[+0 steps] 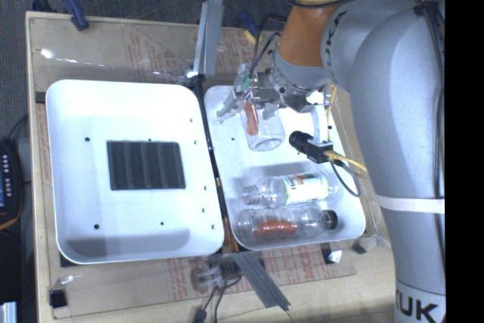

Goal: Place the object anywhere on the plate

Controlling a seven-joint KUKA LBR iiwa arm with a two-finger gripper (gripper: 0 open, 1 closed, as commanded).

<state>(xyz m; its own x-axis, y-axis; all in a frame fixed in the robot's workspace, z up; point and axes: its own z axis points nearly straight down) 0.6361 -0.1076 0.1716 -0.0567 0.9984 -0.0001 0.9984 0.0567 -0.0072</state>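
Gripper on the grey arm with the orange band sits over the upper end of the right shallow white bin, and a clear plastic cup-like container with a reddish streak inside hangs just below it, tilted. Top of that container looks pinched between the fingers, so I judge the gripper clenched on it, though the contact spot is small and cluttered by cables. Two more clear plastic bottles lie on their sides at the lower end of the same bin: one with a white label, one with a reddish-brown insert and dark cap, lying next to each other. Left shallow white bin carries a dark ribbed rectangular plate near its middle, nothing on it. Plate is well apart from the held container, across the divide between bins. Both bins rest on the light wooden desk. Progress judgement: pick seems done or nearly so, object appears lifted off the bin floor; transfer across to the left bin and release on the plate not yet done. Roughly a third through.
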